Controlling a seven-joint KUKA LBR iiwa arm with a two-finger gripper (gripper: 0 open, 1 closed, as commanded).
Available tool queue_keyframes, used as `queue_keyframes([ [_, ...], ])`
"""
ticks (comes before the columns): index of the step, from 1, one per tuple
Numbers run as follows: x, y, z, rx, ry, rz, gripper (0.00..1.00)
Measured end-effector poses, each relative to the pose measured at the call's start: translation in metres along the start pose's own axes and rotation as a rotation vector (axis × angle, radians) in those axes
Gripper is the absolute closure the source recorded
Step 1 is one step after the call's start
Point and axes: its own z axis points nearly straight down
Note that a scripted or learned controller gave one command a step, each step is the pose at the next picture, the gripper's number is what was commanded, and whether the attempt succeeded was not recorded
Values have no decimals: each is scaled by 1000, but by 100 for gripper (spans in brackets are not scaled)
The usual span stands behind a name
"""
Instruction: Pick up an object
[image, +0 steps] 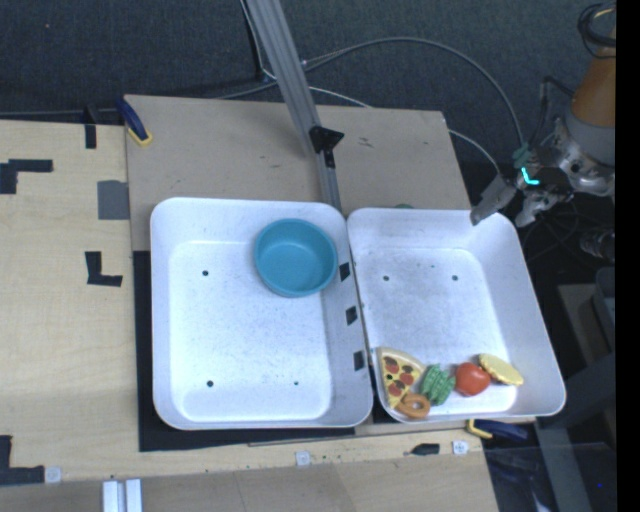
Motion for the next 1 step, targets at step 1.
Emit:
queue_keyframes([
  [1, 0, 0, 0, 0, 0, 0, 0],
])
